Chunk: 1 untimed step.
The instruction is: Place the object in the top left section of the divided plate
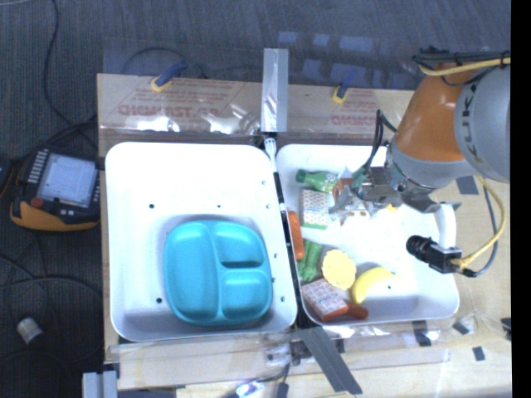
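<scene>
A blue divided plate (pixel 217 272) lies in the left bin (pixel 133 181), toward its front, with nothing on it. My gripper (pixel 355 199) hangs low over the back part of the right bin (pixel 415 305). It is just right of a green toy (pixel 314 177) and a green-and-white checkered packet (pixel 315 208). A small orange piece (pixel 338 186) shows at the gripper's left side; whether it is held is unclear. The arm's orange band (pixel 431 123) is up and to the right of the gripper.
More toy food lies along the right bin's left and front: an orange carrot (pixel 296 232), a green vegetable (pixel 312 258), a yellow round piece (pixel 338 268), a banana (pixel 371 282), a red-brown packet (pixel 323 298). A black cable plug (pixel 430 252) hangs over the bin's right.
</scene>
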Available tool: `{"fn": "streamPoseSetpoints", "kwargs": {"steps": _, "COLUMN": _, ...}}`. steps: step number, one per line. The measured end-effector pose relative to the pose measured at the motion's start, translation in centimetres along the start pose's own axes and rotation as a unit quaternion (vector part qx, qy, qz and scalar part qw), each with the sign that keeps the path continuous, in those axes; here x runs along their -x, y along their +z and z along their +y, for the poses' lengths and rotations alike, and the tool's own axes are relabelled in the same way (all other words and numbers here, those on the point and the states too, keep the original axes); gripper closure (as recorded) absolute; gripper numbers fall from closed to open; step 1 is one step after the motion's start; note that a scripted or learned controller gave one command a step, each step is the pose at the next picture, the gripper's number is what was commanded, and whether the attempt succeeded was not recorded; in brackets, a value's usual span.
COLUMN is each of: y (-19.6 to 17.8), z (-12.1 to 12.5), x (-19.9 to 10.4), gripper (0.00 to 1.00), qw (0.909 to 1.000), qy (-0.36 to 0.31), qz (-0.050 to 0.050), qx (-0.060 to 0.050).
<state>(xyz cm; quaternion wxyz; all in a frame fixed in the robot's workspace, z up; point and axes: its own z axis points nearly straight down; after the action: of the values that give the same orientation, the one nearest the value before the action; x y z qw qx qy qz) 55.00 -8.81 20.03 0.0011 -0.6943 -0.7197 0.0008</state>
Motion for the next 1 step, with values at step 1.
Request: {"fn": "streamPoseSetpoints", "kwargs": {"steps": 1, "y": 1.78, "z": 5.05, "x": -8.21, "gripper": 1.0, "qw": 0.9957, "qy": -0.093, "qz": -0.001, "qx": -0.001}}
